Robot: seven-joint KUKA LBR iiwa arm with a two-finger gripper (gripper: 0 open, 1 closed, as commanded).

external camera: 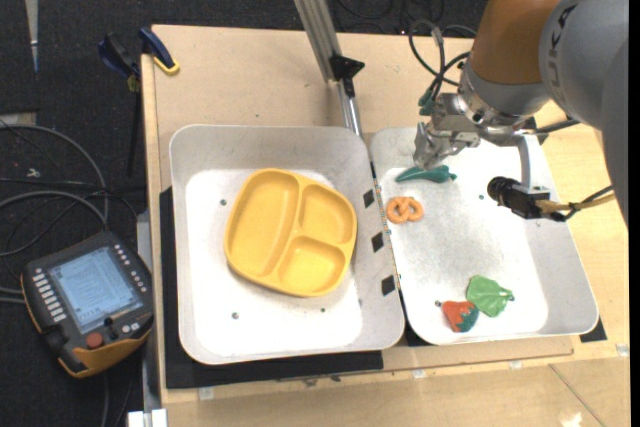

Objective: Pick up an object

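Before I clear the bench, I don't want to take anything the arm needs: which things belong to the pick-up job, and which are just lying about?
In the job:
gripper, low over the right bin
teal toy at the gripper
orange pretzel toy
green leaf toy
red toy

Lying about:
yellow divided plate in the left bin
teach pendant on the floor
blue-and-yellow clamp

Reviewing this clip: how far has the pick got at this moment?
Done: the gripper is down in the right bin, right above the teal object. In hand: nothing visibly; the teal object lies on the bin floor. Left: close on it and lift. The orange pretzel, green piece and red piece lie apart; the yellow divided plate sits in the left bin.
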